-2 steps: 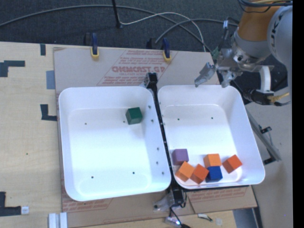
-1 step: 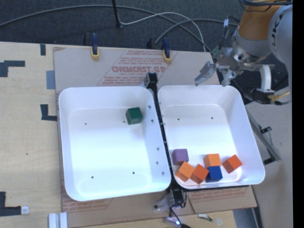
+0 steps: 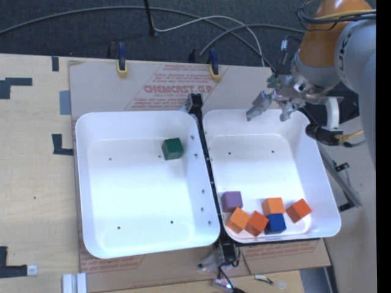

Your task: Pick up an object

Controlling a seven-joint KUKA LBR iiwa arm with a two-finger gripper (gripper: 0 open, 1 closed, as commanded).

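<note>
- The arm (image 3: 342, 29), grey with an orange band, is seen at the upper right of the frame, reaching in from the right edge.
- The tool (image 3: 272, 110) is held over the far rim of the right bin (image 3: 317, 163), in the upper right part of the frame.
- Its two fingers are seen spread apart, one (image 3: 258, 105) angled down to the left and the other (image 3: 287, 111) to its right; nothing is gripped between them.
- A green cube (image 3: 172, 148) is found alone in the left bin (image 3: 85, 182), in that bin's upper right part, near the divider between the two bins.
- A cluster of cubes is gathered along the lower edge of the right bin, well apart from the tool.
- In that cluster a purple cube (image 3: 231, 200) is placed at the left, with two orange cubes (image 3: 238, 220) (image 3: 257, 223) just below and to its right, touching each other.
- A blue cube (image 3: 276, 223) is set beside them, with another orange cube (image 3: 272, 206) just above it.
- A further orange cube (image 3: 299, 210) is seen at the right end of the cluster.
- Both bins are carried on a cardboard sheet (image 3: 171, 84) laid on the tabletop (image 3: 30, 182), and the sheet is held by two clamps (image 3: 121, 63) at its upper edge.
</note>
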